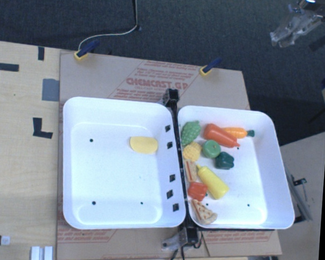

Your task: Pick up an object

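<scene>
white plastic fills your view: two shallow bins sit side by side on a cardboard sheet (155,78) held by clamps. your left bin (77,148) carries one pale yellow piece (143,145), lying alone near its upper middle. your right bin (259,179) holds a crowd of toy food along its left wall: a green leafy piece (190,131), an orange carrot (235,132), a red pepper (220,135), a yellow bottle (213,183), a cracker (204,213) at the bottom. your gripper (291,27) hangs far off at the upper right, over dark floor (blurred, so whether it is open or closed cannot be told), well apart from both bins.
</scene>
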Controlling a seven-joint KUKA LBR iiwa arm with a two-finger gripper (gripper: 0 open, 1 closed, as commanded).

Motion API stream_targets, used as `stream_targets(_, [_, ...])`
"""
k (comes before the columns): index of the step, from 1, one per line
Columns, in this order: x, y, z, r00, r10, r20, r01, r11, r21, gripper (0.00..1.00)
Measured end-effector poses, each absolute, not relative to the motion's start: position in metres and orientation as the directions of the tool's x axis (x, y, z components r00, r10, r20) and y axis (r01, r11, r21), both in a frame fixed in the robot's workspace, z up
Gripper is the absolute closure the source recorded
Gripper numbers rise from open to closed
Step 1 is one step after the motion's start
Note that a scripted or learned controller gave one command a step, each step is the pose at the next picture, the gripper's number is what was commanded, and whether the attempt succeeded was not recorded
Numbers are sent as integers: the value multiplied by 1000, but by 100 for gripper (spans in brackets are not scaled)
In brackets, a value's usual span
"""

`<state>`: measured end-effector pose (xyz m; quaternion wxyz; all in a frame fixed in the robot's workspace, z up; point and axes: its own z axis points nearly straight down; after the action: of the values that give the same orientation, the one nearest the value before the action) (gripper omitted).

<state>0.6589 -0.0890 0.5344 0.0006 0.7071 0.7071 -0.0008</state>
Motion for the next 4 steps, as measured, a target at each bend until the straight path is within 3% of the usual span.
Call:
stream_targets(2, [594,-18,535,-3,1000,0,1000,3,-3,100])
stream_targets(3, [643,-61,534,2,1000,-3,1000,-2,2,100])
stream_targets(4, [604,-34,534,-2,1000,0,1000,2,-3,100])
